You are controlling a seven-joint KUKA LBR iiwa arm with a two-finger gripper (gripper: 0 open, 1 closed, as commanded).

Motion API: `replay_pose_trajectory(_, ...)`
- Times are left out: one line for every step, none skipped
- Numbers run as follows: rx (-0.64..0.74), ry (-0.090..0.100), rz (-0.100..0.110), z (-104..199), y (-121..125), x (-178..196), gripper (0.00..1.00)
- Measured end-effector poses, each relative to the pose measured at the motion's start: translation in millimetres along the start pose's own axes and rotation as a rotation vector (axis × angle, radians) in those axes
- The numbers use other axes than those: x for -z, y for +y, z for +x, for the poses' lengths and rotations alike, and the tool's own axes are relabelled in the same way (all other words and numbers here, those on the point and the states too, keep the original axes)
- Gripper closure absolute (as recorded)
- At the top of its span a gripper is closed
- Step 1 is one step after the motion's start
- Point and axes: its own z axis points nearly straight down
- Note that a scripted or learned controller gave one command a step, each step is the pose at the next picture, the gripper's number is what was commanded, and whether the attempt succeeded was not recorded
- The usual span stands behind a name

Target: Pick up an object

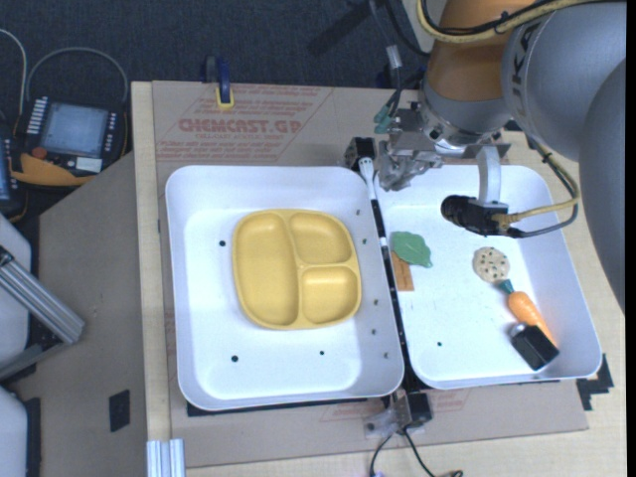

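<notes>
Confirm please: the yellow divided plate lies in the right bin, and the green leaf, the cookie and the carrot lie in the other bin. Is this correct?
Not quite. The camera view shows the yellow divided plate in the left bin, not the right one. The green leaf, the cookie and the carrot lie in the other bin, the right bin.

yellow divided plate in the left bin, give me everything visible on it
The yellow plate looks like matte plastic, a rounded square with three compartments: one long one along its left side and two smaller ones on the right. All three hold nothing. It lies flat, slightly rotated, near the middle of the left bin, touching only the bin floor, apart from the walls.
</notes>
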Motion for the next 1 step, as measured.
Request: replay_pose_trajectory(0.000, 0.000, 0.002, 46.0, 8.9, -16.0, 1.00)
